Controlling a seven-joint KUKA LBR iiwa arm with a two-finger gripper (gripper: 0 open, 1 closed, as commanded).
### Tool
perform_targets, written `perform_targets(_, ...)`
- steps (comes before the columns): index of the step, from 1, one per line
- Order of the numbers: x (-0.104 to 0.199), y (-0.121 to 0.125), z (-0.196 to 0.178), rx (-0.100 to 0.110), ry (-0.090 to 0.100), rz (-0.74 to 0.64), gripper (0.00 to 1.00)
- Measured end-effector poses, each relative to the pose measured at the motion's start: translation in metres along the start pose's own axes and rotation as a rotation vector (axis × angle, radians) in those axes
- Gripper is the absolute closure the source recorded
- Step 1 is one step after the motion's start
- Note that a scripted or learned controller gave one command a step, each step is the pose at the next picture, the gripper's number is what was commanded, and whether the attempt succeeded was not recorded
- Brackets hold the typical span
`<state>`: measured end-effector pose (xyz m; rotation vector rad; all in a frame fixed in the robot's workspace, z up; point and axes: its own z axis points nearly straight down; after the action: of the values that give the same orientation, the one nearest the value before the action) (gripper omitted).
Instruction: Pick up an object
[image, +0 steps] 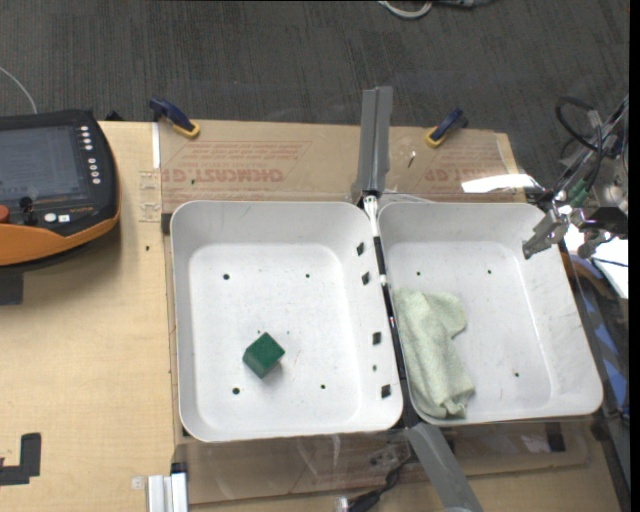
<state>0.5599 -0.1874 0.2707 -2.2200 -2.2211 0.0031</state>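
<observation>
This looks like a robot lab. A wooden bench holds two white bins, with clamps at 12 o'clock. A robot control pad with a screen sits at 9 o'clock. Loose cables hang at 3 o'clock.

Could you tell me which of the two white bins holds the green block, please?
The left bin holds the green block, towards its near left part. The right bin holds a pale green cloth against its left wall instead.
</observation>
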Motion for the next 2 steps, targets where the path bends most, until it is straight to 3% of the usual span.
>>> perform_targets(1, 0.086, -0.027, 0.142, 0.001, 0.000, 0.047, 0.00)
perform_targets(2, 0.091, -0.082, 0.179, -0.002, 0.001, 0.144, 0.00)
